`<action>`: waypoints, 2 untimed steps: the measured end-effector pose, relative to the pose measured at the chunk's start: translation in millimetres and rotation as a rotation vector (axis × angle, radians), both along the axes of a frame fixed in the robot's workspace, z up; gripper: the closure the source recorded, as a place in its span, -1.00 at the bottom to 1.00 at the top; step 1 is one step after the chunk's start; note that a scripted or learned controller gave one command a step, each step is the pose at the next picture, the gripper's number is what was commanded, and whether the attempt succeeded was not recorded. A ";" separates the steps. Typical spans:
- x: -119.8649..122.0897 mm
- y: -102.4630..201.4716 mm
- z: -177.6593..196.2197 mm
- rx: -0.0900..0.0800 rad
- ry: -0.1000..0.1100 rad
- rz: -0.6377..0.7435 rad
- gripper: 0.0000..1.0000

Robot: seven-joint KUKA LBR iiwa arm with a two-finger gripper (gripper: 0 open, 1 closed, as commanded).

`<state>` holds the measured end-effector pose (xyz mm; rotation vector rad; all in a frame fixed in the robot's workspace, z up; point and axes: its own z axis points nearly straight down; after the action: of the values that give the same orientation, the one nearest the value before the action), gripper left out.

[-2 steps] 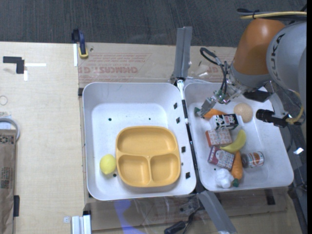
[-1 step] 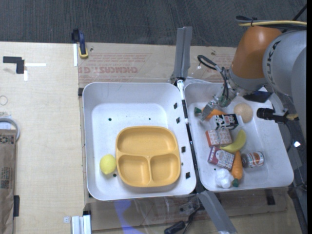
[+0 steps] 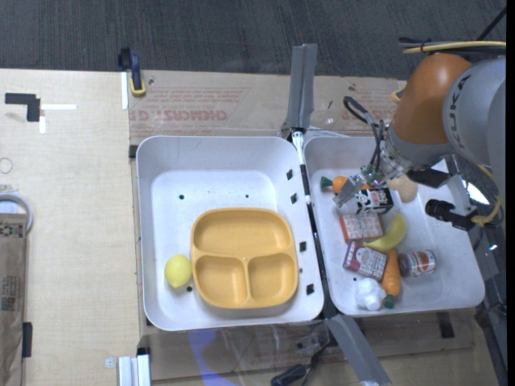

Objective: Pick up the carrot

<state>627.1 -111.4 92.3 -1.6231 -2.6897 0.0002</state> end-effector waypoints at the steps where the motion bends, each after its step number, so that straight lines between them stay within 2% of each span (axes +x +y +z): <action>1: 32.3 33.7 100.1 -0.001 -0.002 -0.009 -1.00; 2: -17.7 91.7 102.1 -0.001 0.000 -0.011 -1.00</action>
<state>609.4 -19.7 194.4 -1.6377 -2.6814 0.0011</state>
